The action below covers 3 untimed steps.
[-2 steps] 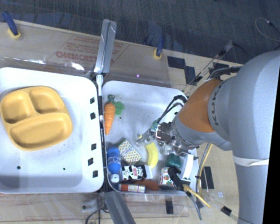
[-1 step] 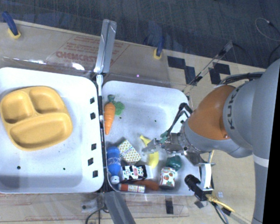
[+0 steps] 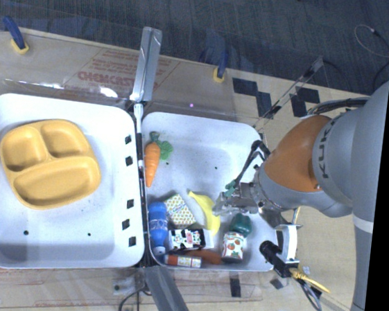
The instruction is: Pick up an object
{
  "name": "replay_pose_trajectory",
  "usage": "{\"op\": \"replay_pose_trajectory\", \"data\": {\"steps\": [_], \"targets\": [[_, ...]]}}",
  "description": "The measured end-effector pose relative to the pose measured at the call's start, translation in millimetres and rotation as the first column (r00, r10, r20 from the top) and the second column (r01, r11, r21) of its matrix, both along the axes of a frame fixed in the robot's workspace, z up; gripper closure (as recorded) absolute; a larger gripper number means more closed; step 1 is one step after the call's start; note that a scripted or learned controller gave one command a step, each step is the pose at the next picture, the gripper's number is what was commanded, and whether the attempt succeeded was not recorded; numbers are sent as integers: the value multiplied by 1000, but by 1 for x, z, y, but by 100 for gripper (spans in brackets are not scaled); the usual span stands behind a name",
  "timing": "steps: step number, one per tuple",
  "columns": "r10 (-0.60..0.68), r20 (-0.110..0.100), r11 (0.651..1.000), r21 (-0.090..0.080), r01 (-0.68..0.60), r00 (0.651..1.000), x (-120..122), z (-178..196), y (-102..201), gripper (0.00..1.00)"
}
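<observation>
1. Marker [image 3: 191, 260]: red-brown, lying flat along the near wall of the right bin [image 3: 204, 128].
2. Small jar [image 3: 233, 246]: white with a fruit label, upright, near the bin's near right corner.
3. Cow-patterned block [image 3: 186, 239]: black and white, just left of the jar, touching the marker's upper side.
4. Blue bottle [image 3: 157, 224]: lying along the bin's left wall.
5. Teal object [image 3: 241, 224]: just above the jar, right below the gripper.
6. Patterned pouch [image 3: 180, 211]: between the bottle and the banana.
7. Banana [image 3: 204, 208]: yellow, mid-bin, its right end close to the gripper.
8. Gripper [image 3: 229, 203]: low over the right bin's right half; whether it is parted or closed cannot be told, and nothing visibly sits in it.
9. Yellow divided plate [image 3: 48, 161]: in the left bin [image 3: 3, 244], toward its left side.
10. Toy carrot [image 3: 152, 159]: orange with green top, against the right bin's left wall, farthest back.
</observation>
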State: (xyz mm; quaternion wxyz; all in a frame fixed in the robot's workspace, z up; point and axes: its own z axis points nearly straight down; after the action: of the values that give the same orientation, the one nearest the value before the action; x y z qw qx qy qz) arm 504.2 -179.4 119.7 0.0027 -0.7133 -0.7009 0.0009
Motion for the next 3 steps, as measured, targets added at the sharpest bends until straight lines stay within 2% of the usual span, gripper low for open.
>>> {"op": "replay_pose_trajectory", "data": {"steps": [1,2,3], "targets": [[-371,2,929,-3,371,929,16,35,-14,100],[-371,2,929,-2,371,929,16,35,-14,0],[-463,-2,886,-2,463,886,35,-15,24,0]]}}
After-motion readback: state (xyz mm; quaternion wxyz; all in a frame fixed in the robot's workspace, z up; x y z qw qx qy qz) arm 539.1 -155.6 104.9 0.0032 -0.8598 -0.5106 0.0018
